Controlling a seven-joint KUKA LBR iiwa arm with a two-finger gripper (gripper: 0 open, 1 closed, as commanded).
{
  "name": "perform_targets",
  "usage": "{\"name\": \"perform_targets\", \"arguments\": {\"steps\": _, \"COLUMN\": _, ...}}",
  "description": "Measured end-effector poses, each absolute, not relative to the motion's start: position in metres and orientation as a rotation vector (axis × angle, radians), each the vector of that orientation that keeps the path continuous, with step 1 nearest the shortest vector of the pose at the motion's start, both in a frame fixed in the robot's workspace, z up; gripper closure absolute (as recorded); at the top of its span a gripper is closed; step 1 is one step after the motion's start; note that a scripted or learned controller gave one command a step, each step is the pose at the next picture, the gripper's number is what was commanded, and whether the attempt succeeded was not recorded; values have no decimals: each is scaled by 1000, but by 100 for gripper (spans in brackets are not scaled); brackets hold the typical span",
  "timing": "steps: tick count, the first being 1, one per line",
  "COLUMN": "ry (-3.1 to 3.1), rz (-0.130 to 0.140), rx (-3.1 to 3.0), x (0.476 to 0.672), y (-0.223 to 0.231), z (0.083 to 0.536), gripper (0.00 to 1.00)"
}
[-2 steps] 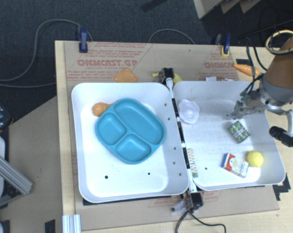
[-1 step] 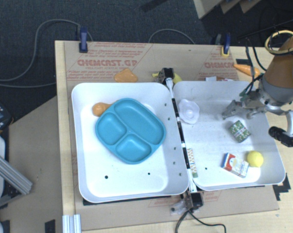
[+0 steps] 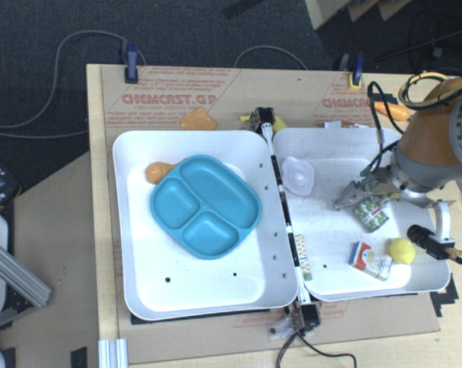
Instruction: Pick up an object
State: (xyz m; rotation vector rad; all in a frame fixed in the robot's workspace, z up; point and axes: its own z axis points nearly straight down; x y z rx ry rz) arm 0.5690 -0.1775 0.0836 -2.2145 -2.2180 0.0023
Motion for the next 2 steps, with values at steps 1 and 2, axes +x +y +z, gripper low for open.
{"name": "perform_targets", "arguments": {"steps": 1, "ry": -2222, "rz": -1, "rx": -2222, "x": 571, "y": -180, "z": 95, "gripper": 100}}
{"name": "perform_targets", "arguments": {"steps": 2, "ry": -2221, "rz": 0, "rx": -2222, "x": 571, "y": -180, "z": 94, "gripper": 0}}
